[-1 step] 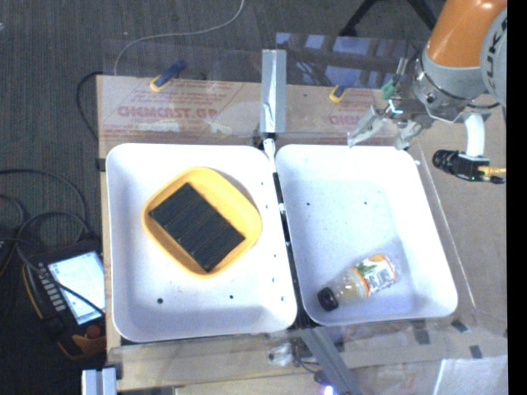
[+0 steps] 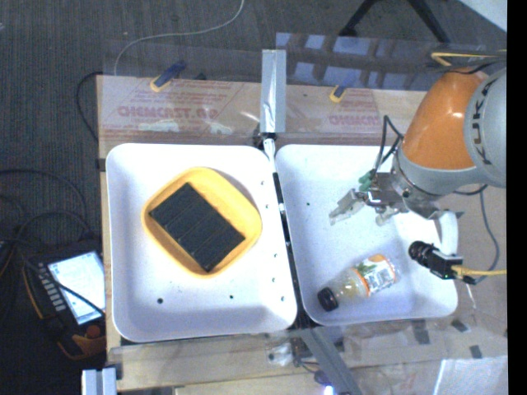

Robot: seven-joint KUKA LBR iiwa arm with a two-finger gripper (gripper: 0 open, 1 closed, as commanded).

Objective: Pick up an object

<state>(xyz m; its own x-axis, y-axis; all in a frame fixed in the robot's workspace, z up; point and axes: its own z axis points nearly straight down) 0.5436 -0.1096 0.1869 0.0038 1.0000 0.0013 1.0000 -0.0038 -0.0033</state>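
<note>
A small bottle (image 2: 367,280) with a black cap and an orange label lies on its side near the front of the right bin (image 2: 313,179). My gripper (image 2: 357,213) hangs over the middle of that bin, behind the bottle and apart from it. It is open, with nothing between its fingers. In the left bin (image 2: 123,220) rests a yellow dish (image 2: 239,196) with a flat black pad (image 2: 198,226) on it.
The grey arm with its orange band (image 2: 445,130) comes in over the right bin's right side. A black cable fitting (image 2: 426,255) sits on the right rim. A metal divider (image 2: 273,97) stands behind the bins.
</note>
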